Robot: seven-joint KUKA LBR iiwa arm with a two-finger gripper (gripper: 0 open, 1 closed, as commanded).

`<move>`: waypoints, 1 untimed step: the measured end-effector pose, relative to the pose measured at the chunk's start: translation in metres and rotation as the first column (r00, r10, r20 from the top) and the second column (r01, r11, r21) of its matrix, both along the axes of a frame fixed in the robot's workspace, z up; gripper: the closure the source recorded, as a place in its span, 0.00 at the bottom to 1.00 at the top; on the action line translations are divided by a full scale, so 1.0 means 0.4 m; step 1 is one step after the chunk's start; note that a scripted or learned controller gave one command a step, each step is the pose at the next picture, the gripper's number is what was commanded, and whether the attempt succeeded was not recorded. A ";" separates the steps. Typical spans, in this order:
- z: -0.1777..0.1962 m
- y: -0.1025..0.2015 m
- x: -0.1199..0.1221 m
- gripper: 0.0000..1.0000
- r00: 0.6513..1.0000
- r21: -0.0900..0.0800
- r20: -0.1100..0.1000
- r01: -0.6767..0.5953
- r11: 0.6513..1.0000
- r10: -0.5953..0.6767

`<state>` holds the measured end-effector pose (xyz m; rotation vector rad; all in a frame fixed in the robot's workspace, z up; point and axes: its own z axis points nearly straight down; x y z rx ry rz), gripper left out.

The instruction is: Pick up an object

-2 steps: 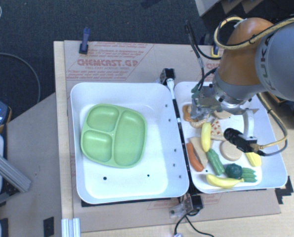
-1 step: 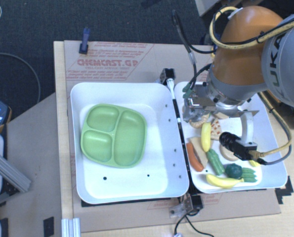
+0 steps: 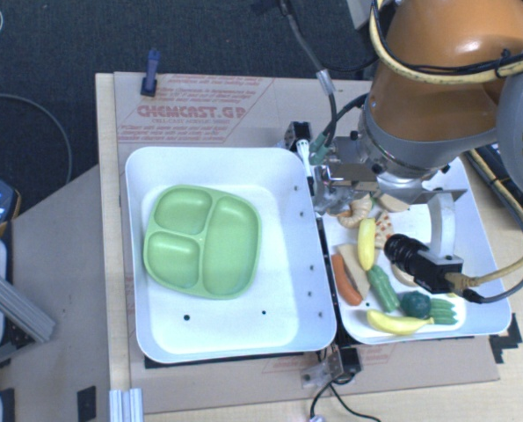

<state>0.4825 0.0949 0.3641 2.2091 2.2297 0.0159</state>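
- Green plate (image 3: 202,240) sits in the left bin (image 3: 156,323), we see.
- Toy food fills the right bin (image 3: 490,315): bananas (image 3: 366,243), carrot (image 3: 346,280), cucumber (image 3: 383,288).
- Claw (image 3: 345,196) hangs over the right bin's far end; we cannot tell its grip.

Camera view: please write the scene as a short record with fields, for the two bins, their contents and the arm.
left bin: shallow white bin, holding a light green plastic plate with three compartments
right bin: shallow white bin, holding small toy foods
toy foods: upright yellow banana, second yellow banana at the near edge, orange carrot, green cucumber, dark green broccoli
arm: grey arm with orange band, above the right bin
hand: cannot tell if open or shut
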 end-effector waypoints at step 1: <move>-0.023 -0.053 -0.008 1.00 1.000 -0.006 -0.012 0.012 1.000 -0.013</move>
